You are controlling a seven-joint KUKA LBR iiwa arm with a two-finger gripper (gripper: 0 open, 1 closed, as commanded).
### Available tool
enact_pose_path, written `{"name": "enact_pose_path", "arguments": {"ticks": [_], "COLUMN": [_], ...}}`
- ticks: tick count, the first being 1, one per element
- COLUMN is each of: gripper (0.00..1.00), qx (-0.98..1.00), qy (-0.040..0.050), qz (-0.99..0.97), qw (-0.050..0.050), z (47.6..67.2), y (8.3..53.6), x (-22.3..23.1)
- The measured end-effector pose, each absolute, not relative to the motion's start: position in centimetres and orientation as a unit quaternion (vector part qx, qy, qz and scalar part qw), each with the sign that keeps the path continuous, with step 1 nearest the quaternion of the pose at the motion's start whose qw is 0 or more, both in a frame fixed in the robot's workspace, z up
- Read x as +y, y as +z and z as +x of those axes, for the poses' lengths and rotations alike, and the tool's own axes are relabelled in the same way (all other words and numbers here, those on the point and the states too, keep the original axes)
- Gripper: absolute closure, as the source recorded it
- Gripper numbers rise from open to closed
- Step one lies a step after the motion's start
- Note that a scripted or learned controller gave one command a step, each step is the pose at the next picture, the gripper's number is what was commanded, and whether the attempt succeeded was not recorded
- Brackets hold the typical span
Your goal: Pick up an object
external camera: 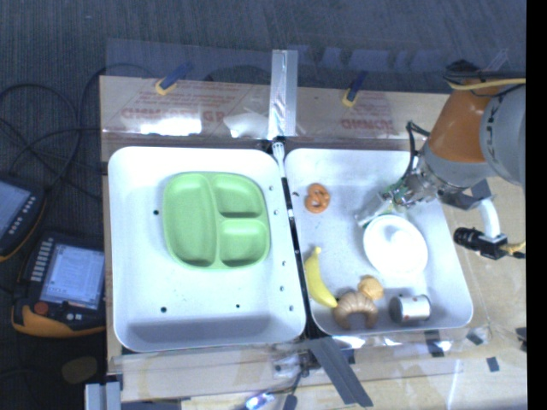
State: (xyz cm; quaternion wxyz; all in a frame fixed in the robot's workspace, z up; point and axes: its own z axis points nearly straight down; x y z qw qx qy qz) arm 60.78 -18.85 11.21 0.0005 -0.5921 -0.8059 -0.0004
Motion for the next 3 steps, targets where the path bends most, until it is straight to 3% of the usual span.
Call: {"name": "enact_pose_path", "arguments": {"ticks": [1, 2, 3], "gripper": [0.00, 1.00, 1.00], "qx": [-0.806, -0.807, -0.810], "qy": [0.0014, 0.0010, -0.0002], "qz": [-0.592, -0.591, -0.587], "qw": [0.007, -0.002, 0.000], "z": [66.8, 67.2, 67.0], "y": [8.7, 9.6, 18.5], "x": [-19.8, -19.9, -14.7]}}
